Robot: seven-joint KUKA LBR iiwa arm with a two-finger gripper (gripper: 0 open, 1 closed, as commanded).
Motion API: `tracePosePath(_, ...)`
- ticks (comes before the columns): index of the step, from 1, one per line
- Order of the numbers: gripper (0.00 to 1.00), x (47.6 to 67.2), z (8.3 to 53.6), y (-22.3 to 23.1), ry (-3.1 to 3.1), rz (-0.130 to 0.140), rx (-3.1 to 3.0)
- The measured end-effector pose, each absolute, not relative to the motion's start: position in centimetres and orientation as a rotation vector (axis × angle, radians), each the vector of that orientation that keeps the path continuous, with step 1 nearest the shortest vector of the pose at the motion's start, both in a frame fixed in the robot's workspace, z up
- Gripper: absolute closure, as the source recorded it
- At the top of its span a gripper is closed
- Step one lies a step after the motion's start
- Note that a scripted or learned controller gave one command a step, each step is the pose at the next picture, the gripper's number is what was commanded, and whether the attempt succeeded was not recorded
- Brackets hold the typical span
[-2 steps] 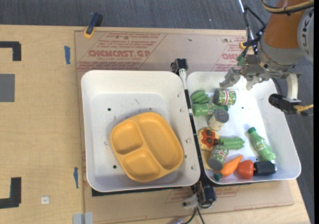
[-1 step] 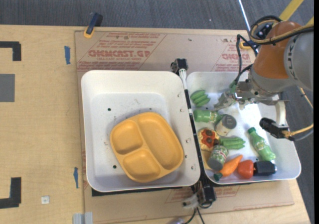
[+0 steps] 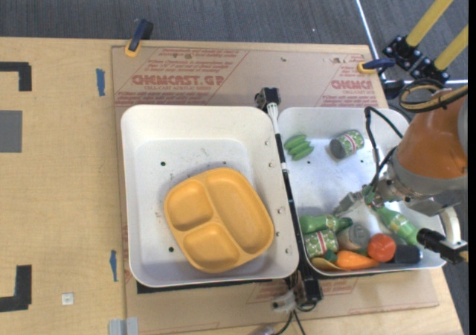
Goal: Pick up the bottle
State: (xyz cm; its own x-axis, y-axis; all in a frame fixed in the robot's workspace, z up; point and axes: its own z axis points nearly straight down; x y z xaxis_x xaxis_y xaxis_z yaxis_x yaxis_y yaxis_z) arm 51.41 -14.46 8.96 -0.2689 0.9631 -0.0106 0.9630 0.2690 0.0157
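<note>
two white bins are set side by side on the bench, the left bin (image 3: 141, 177) carrying a yellow divided plate (image 3: 217, 218) toward its front edge. the green bottle (image 3: 396, 225) is seen lying tilted near the front right corner of the right bin (image 3: 320, 121), just beside a tomato (image 3: 381, 246), a carrot (image 3: 352, 259) and a can (image 3: 346, 143) farther back. the gripper (image 3: 366, 198) is lowered just left of the bottle; whether its fingers are spread or closed cannot be told, and nothing is seen between them.
</note>
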Motion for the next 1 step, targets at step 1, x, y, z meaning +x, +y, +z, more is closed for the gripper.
tracePosePath(1, 0.0, 49.33, 8.95, -19.57, 2.575, 0.007, 1.775)
